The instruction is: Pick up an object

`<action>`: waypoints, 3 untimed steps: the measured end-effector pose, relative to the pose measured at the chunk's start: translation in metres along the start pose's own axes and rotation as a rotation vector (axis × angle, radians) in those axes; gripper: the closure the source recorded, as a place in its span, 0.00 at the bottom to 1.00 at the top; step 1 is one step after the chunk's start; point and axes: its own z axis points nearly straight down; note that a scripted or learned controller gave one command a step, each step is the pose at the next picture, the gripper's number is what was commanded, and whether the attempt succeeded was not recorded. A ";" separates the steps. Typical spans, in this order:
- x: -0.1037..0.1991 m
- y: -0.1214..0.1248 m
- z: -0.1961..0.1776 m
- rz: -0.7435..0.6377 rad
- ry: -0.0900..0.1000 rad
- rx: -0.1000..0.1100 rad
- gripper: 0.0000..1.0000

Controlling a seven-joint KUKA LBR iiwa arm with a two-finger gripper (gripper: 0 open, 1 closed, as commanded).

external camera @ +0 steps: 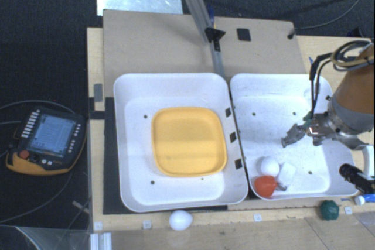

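A yellow square plate [189,141] lies flat in the left bin [135,102]. In the right bin [263,91], near its front edge, sit a white ball [269,167], a small white block [287,173] and a red ball [265,185], close together. My gripper [299,136] hangs over the right bin's right half, up and to the right of those three objects. Its fingers look spread, with nothing between them.
A white egg-shaped object [180,220] and a dark green ball [329,210] lie on the bench outside the bins' front edge. A teach pendant [45,142] rests at far left. A metal pole [196,0] slants across the back.
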 end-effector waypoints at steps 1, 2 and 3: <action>-0.008 0.005 0.048 0.000 0.000 -0.001 0.00; -0.008 0.006 0.036 0.000 -0.001 -0.005 1.00; -0.005 0.014 -0.024 -0.002 -0.001 -0.009 1.00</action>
